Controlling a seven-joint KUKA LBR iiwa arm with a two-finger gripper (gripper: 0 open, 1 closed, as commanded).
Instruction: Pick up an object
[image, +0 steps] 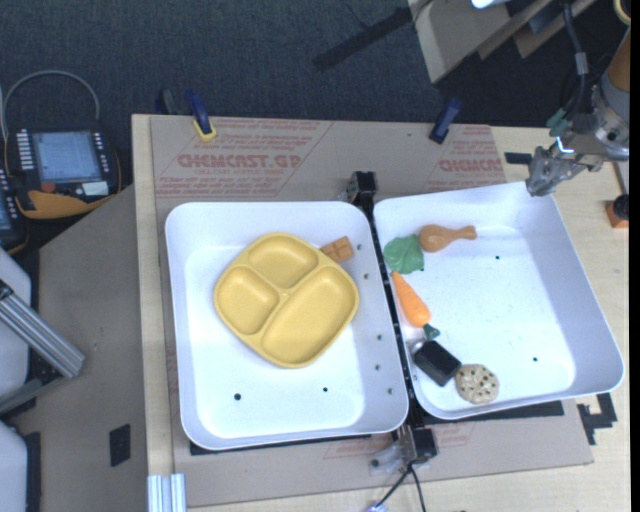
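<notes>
The right bin (560, 300) holds a tan drumstick (446, 236), a green leafy piece (404, 254), an orange carrot (410, 299), a small black block (436, 361) and a speckled cookie (477, 383), all along its left side. My gripper (541, 178) hangs at the bin's far right corner, above the rim, well away from every object. Nothing shows between its fingers.
The left bin (200, 390) carries a yellow three-section plate (287, 298) with a small brown block (338, 249) at its far right edge. Cardboard lies under both bins. A pendant with a screen (62, 160) sits at far left.
</notes>
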